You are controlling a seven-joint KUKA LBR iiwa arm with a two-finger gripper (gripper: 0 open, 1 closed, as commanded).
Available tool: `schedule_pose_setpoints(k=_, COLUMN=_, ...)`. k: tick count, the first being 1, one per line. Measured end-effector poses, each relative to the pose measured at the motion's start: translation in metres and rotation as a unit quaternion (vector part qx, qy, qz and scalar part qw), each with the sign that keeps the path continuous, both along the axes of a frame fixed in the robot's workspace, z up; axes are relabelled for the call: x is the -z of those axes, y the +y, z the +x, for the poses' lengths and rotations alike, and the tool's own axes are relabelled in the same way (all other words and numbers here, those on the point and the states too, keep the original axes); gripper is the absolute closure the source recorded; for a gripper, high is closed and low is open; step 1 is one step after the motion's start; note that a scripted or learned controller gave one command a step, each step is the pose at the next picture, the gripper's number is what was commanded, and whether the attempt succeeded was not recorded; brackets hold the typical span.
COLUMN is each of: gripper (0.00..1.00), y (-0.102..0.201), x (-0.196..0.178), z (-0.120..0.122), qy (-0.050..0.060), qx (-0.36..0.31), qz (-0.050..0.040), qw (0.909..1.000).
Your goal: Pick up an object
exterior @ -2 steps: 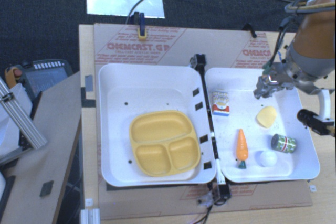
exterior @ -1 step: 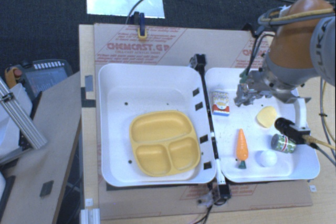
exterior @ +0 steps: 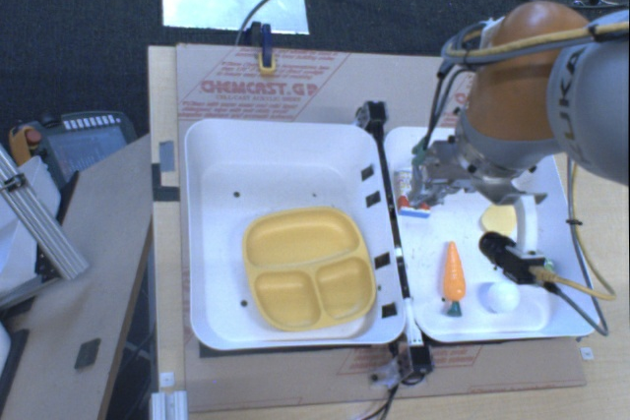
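Observation:
My gripper (exterior: pixel 423 184) hangs low over the far left part of the right bin (exterior: pixel 433 325), under the grey and orange wrist. Right below it lies a small white item with red and blue edges (exterior: pixel 411 202), partly covered by the gripper. An orange carrot (exterior: pixel 452 274) with a green stem lies toward the bin's front. A white ball (exterior: pixel 500 296) rests to the right of the carrot. A pale yellow thing (exterior: pixel 498 217) shows behind the arm's bracket, mostly hidden.
The left bin (exterior: pixel 212 172) holds a yellow divided plate (exterior: pixel 305 266) near its front right. A black divider (exterior: pixel 386 202) with clips runs between the bins. Cables arch over the right bin behind the arm.

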State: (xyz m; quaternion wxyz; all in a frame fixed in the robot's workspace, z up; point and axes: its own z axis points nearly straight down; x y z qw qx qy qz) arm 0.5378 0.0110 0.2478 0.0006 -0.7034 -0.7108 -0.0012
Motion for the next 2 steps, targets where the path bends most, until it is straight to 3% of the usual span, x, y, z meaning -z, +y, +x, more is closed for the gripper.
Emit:
schedule_pose_setpoints(k=1, gripper=1.00, y=0.047, x=0.019, z=-0.014, qy=0.001, qx=0.001, qz=-0.0003, qw=1.0000)
schedule_pose_setpoints(k=2, gripper=1.00, y=0.090, x=0.023, z=-0.043, qy=0.001, qx=0.000, qz=-0.0002, qw=1.0000)
